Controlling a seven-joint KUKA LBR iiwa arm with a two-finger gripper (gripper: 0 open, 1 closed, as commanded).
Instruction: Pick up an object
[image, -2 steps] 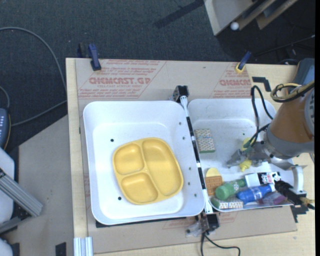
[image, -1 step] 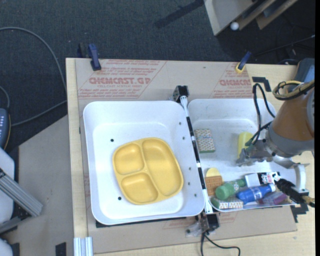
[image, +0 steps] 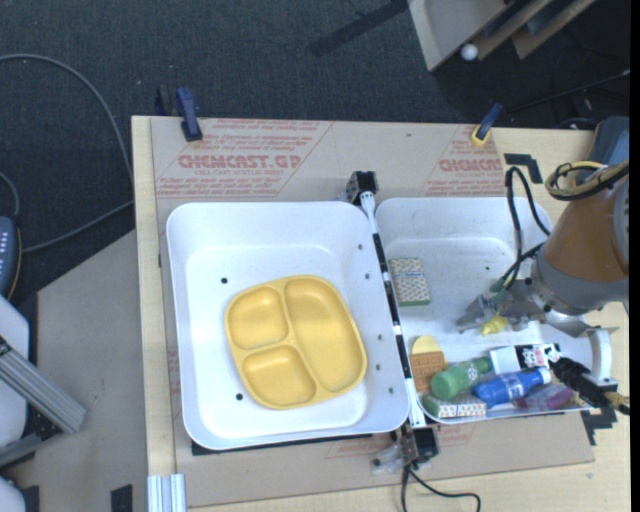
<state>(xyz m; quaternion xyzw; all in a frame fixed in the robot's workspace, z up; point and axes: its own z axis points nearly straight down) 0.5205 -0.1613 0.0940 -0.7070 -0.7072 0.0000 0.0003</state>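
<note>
We found the small yellow object (image: 491, 325) lying in the right bin (image: 440, 225), just under our gripper (image: 487, 313), which hung low over it as if to grasp. Whether the gripper was parted or closed we could not tell. Other items crowded that bin's near edge: a green bottle (image: 455, 381) and a blue bottle (image: 512, 385), while the left bin (image: 200, 300) held a yellow tray (image: 293, 340).

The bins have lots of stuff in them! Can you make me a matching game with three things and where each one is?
Things:
1. yellow plastic tray with three compartments
2. small green-patterned rectangular box
3. blue plastic bottle

Places:
A. right bin, along its near edge
B. left bin, in the middle
C. right bin, by the divider between the bins

Pairs: 1-B, 2-C, 3-A
</note>
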